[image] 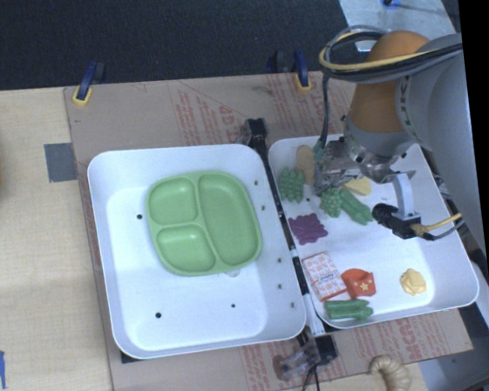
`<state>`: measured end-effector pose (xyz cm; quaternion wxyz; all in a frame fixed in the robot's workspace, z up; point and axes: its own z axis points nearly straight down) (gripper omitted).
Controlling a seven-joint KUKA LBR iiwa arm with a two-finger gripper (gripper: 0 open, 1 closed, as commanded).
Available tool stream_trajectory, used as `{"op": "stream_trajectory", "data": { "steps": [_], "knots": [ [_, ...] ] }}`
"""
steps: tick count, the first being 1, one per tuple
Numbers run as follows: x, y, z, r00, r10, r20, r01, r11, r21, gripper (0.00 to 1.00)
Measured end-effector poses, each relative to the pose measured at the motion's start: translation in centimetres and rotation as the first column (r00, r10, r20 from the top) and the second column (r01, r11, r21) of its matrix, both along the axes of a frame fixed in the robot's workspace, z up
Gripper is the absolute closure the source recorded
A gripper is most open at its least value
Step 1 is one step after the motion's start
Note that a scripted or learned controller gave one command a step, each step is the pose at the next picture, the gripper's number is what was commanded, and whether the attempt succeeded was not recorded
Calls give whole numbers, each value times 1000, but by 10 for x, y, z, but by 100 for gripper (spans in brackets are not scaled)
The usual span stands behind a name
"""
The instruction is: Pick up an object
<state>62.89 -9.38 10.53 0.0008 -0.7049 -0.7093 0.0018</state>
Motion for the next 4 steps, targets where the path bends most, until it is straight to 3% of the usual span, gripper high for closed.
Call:
{"op": "stream_trajectory", "data": {
  "steps": [1,2,3,4],
  "knots": [
    [-53,22,92,1000,-2,6,2,1000,3,100],
    [-78,114,138,1000,6,4,-6,1000,6,100],
    [-100,76,134,1000,-6,-3,6,1000,0,100],
    [-99,78,134,1000,-3,-1,3,1000,1,0]
  ]
}}
